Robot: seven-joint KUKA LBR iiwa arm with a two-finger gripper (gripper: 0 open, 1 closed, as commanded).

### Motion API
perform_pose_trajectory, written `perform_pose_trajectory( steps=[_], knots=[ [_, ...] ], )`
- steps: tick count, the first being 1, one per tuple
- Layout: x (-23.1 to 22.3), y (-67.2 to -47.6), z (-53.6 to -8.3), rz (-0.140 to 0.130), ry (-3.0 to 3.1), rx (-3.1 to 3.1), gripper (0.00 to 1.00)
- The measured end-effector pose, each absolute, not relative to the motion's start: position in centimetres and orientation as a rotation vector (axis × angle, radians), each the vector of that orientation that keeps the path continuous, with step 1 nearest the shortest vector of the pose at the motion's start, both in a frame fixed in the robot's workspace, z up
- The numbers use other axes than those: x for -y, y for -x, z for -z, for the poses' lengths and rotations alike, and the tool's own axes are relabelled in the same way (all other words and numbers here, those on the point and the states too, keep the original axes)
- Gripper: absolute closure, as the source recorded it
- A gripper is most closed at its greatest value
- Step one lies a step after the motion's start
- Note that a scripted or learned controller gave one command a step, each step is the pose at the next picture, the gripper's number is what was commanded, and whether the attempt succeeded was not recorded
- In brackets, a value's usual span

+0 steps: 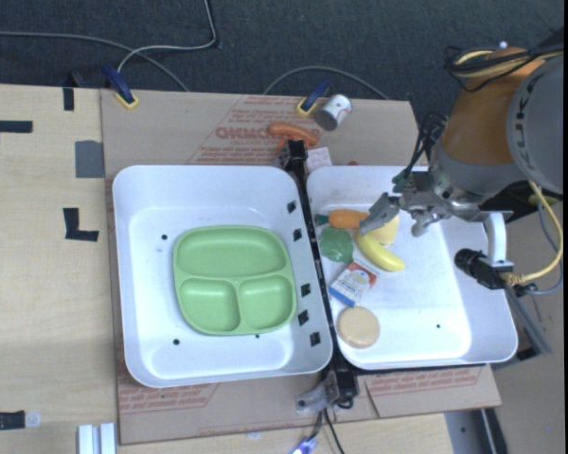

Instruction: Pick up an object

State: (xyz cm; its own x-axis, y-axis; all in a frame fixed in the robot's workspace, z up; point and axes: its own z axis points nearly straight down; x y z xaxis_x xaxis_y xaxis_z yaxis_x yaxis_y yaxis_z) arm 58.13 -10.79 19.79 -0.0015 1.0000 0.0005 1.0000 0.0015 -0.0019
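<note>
The right bin (473,339) holds a yellow banana (382,252), an orange carrot-shaped piece (346,219), a green piece (336,245), a small blue, white and red box (352,283) and a tan round disc (358,327). My gripper (396,223) hangs over the upper middle of this bin, just above the banana's top end. Its two fingers stand apart, one (377,218) reaching toward the orange piece, the other (422,223) to the right. Nothing is clamped between them.
The left bin (137,253) carries a green three-compartment tray (235,279). A black divider with clips (308,253) runs between the bins. Behind them on the cardboard lie an orange item (292,131), a grey cylinder (333,112) and cables.
</note>
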Motion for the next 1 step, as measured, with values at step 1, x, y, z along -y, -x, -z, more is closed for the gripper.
perform_pose_trajectory(
  steps=[1],
  knots=[
    [11.73, -61.25, -10.36, -0.005, 2.218, 2.221, 0.0]
  ],
)
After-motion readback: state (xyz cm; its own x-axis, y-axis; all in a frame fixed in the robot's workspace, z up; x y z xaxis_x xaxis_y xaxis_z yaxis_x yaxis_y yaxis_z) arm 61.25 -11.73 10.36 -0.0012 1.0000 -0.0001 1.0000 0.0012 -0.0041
